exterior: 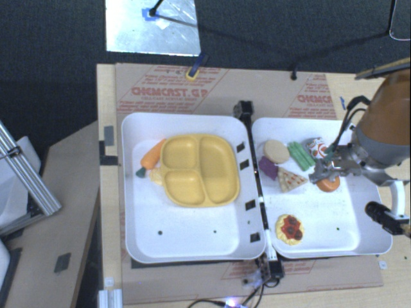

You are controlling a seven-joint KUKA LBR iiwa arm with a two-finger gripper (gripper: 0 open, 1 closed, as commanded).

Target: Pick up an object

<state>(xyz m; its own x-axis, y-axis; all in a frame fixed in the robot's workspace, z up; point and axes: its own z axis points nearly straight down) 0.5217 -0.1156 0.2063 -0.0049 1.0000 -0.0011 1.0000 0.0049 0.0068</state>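
My jaws (323, 172) hang low over the right bin (359, 233), at its upper right part, and I cannot tell from this slant whether they are parted or closed. Just below them lies an orange disc (329, 185), partly hidden under my tip; it may be touching me, though the view is too poor to say. Nothing shows plainly between my jaws.

Taking the disc as the mark: just left of it lies a wedge (292, 181) like a pizza slice. Up and left of it are green sticks (299, 154), and beside those, farther left, a pale bun (277, 151). Below the bun, a purple piece (268, 168) sits near the bin's left wall. Right above the disc, a small white and orange ball (315, 147) is near my wrist. Well below and left of the disc, a round yellow piece with red topping (289, 228) lies alone.

Well to the left, the left bin (186, 236) holds a yellow tray (196, 170), with a carrot (152, 154) touching its upper left edge. Both bins rest on the worktop (257, 85).
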